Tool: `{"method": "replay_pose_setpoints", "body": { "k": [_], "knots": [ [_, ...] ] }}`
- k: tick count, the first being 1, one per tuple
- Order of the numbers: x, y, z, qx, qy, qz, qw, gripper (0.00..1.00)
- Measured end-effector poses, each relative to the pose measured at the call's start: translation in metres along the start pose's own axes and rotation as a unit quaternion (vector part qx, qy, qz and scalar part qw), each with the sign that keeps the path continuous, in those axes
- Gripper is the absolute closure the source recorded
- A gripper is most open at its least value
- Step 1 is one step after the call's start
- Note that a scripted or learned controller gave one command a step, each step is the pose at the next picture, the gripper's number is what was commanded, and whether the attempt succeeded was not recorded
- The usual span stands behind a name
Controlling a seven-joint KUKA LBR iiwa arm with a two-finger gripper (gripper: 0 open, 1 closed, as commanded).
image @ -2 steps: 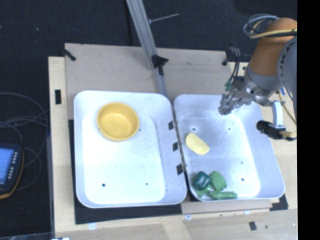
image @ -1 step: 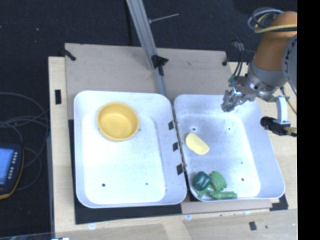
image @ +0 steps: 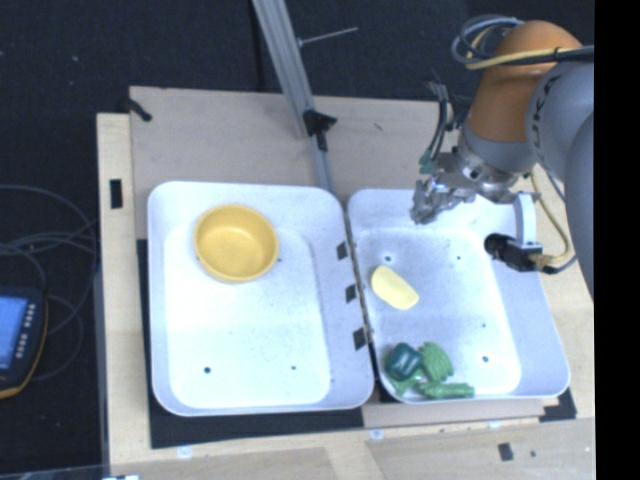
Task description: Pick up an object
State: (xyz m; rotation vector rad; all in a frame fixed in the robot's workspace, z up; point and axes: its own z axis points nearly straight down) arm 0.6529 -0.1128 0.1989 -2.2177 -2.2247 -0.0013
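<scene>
A pale yellow oblong object [image: 394,288] lies in the left part of the right bin [image: 500,298]. At that bin's front edge sits a cluster of green toys [image: 422,368], one darker and blocky, one lighter and leafy. A yellow bowl [image: 236,242] rests upright in the back left of the left bin [image: 250,368]. My gripper [image: 428,208] hangs over the back of the right bin, above and to the right of the yellow oblong object, with nothing visible between its fingers.
A grey metal post [image: 290,68] slants up from between the bins at the back. A black cable connector [image: 505,251] hangs off the arm over the right bin. A handheld pendant [image: 18,333] lies off the bench at the left.
</scene>
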Motion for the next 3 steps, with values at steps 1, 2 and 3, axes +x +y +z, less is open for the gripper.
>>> {"method": "replay_pose_setpoints", "body": {
  "k": [1,2,3],
  "knots": [
    [0.057,-0.002,-0.017,-0.001,0.000,0.000,1.0000,1.00],
    [0.107,-0.015,-0.024,-0.001,0.000,0.000,1.0000,1.00],
    [0.162,-0.015,-0.019,0.000,0.000,0.000,1.0000,1.00]
  ]
}}
